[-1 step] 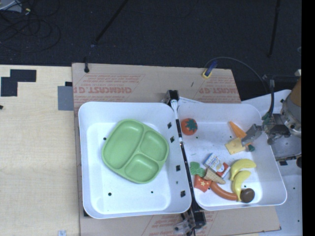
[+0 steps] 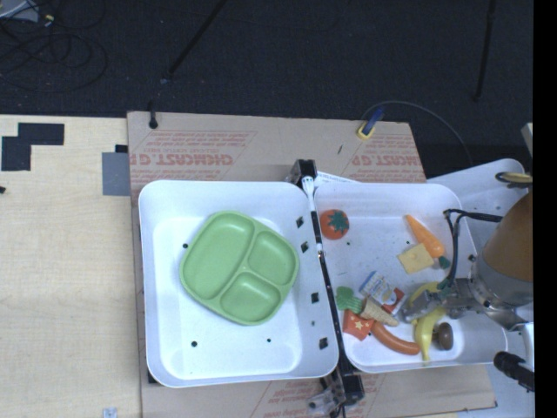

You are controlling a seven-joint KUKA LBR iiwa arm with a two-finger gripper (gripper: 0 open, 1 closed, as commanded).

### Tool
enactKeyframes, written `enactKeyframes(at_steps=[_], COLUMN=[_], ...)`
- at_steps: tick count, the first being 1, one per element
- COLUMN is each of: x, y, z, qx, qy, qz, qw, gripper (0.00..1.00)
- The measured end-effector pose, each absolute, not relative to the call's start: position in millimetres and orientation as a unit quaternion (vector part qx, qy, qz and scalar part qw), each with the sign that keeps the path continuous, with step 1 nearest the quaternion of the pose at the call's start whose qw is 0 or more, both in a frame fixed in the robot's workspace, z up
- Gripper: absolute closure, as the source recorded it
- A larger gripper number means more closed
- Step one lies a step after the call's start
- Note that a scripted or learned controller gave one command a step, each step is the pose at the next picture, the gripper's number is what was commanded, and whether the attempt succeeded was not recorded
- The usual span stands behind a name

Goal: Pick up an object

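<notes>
The right bin [image 2: 383, 200] holds several toy foods. There is a red tomato [image 2: 334, 223], an orange carrot [image 2: 425, 234], a yellow cheese block [image 2: 416, 259], a banana [image 2: 426, 329], a red sausage [image 2: 393, 341], a small brown piece [image 2: 445, 335] and a red star-shaped piece [image 2: 357, 325]. My gripper [image 2: 440, 300] reaches in from the right. It sits low over the clutter at the bin's near right, just above the banana and beside the cheese. The arm's orange band [image 2: 515, 238] is above the bin's right rim.
The left bin [image 2: 165, 320] carries a green divided plate [image 2: 240, 267]. A black divider [image 2: 318, 268] runs between the bins. A green piece [image 2: 348, 299], a cone [image 2: 378, 310] and a small card [image 2: 376, 284] lie mid-bin. A black cable [image 2: 456, 242] loops by the wrist.
</notes>
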State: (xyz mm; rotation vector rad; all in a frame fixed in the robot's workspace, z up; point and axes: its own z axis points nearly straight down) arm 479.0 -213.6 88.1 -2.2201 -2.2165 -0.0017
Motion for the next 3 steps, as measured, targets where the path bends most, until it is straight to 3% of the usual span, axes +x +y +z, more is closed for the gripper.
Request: enactKeyframes(at_steps=[1, 2, 3], x=[480.2, 525.1, 551.2], y=[-214.6, -185.1, -109.6], z=[97.9, 130.3, 133.2], qx=[-0.710, -0.707, -0.707], qy=[-0.705, -0.707, -0.707], qz=[-0.0020, 0.0006, 0.0012], qw=[0.003, 0.002, 0.003], gripper=[1.00, 1.00, 1.00])
